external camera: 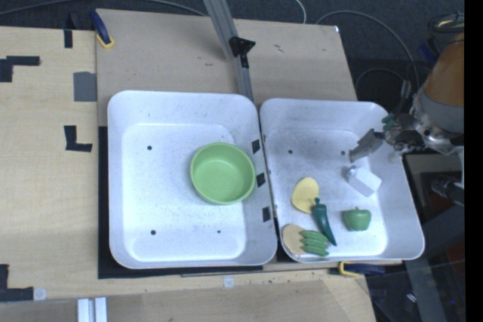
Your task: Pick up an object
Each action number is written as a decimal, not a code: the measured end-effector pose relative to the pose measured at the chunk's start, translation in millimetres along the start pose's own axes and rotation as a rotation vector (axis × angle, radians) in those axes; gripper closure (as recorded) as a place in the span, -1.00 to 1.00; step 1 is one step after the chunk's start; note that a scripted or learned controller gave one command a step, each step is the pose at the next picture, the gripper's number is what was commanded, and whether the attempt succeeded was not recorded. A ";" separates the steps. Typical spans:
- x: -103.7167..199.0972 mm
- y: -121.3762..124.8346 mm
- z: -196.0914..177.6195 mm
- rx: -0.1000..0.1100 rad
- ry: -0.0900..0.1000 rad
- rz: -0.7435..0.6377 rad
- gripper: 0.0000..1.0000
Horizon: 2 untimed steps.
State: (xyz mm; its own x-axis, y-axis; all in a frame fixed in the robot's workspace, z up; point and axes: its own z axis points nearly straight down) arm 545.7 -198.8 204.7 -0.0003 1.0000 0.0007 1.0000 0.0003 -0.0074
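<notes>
My gripper (367, 145) reaches in from the right and hangs over the upper right part of the right bin (317, 113). Just below it a small white block (364, 181) lies on the bin floor, apart from the gripper. Toward the front of that bin lie a yellow piece (304, 194), a dark green chili pepper (322, 220), a green bell pepper (356, 219) and a tan piece with green strips (303, 241) at the front rim. Nothing shows in the gripper.
A green bowl (222, 173) stands in the left bin (136, 117), near its right side. A grey pole (215, 0) slants down from the top to the bins' shared back edge. Cables lie on the dark floor behind the bench.
</notes>
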 end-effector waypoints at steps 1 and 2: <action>-2.8 4.6 62.1 0.001 0.000 -0.001 -1.00; -5.2 7.3 110.8 -0.015 -0.008 0.000 -1.00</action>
State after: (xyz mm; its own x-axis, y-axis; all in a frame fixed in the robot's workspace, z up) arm 552.1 -203.9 93.9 0.0002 1.0000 -0.0071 1.0000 -0.0001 0.0076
